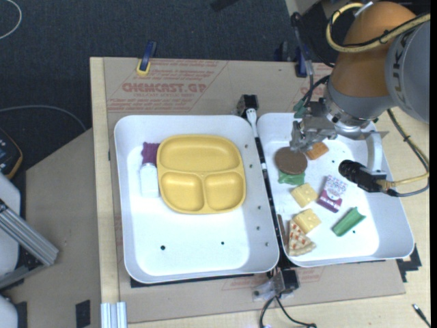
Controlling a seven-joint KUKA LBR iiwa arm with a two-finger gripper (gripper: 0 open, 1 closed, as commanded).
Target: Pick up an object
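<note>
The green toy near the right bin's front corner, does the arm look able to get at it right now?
Probably yes. The green toy lies apart from its neighbours, with bare bin floor around it and nothing on top. The gripper hangs over the same right bin, farther back.

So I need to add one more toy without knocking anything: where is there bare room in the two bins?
Left white bin: bare floor in front of the yellow divided plate, toward the near rim. Right white bin: crowded; brown disc, cheese cubes, pizza slice, green piece cluster under the gripper.
</note>
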